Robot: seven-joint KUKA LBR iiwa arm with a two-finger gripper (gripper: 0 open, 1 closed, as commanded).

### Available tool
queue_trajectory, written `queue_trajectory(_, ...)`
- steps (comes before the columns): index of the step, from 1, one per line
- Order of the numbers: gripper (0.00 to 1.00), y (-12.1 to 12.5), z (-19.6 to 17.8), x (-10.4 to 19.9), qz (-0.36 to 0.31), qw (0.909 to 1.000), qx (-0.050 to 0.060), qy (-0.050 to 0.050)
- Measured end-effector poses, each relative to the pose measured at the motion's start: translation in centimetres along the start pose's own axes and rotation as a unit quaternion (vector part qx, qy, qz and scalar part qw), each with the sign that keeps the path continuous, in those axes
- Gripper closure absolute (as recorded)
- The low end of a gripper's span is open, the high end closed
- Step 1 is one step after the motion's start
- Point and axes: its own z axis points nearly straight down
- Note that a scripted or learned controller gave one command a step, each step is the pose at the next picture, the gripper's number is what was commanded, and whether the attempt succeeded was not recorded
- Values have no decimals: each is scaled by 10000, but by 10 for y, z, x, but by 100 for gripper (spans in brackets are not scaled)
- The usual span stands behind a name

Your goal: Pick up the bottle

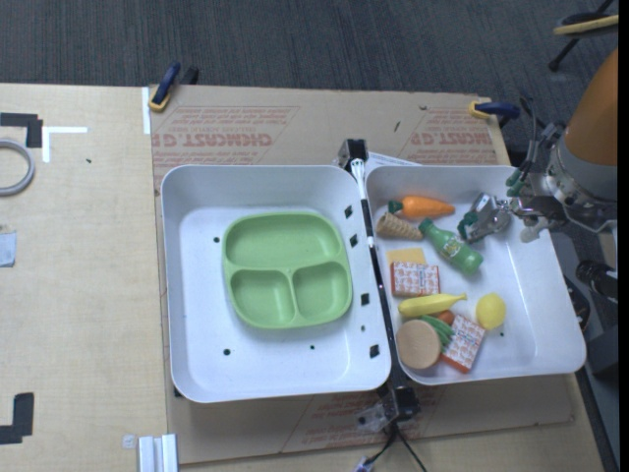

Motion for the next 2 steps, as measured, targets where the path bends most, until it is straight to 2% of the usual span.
queue_trajectory(1, 100, 0, -9, 0, 3, 10000, 3, -3)
queue_trajectory(2, 100, -63, 36, 19, 113, 9999, 4, 2)
